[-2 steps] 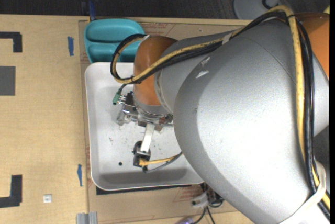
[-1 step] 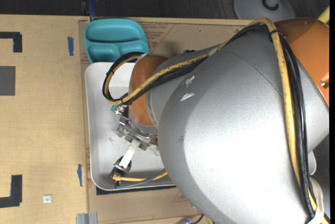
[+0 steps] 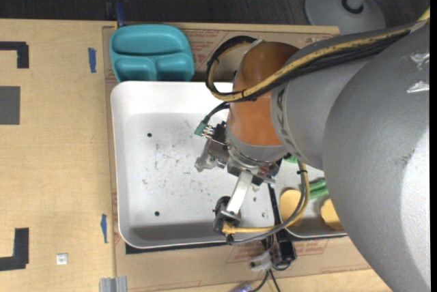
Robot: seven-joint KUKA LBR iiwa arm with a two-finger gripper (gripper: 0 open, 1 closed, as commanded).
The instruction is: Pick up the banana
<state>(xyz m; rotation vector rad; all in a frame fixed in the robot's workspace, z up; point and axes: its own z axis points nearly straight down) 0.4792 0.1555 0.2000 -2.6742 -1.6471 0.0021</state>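
Camera view: claw (image 3: 208, 159) over left bin (image 3: 136, 147)
Its opening cannot be told; banana (image 3: 289, 202) lies to its right, apart

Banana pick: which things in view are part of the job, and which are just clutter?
Job:
- gripper, over the left bin
- banana, likely: a yellow shape in the right bin, mostly hidden by the arm

Lying about:
- teal tray, beyond the left bin
- green thing beside the yellow shape, partly hidden
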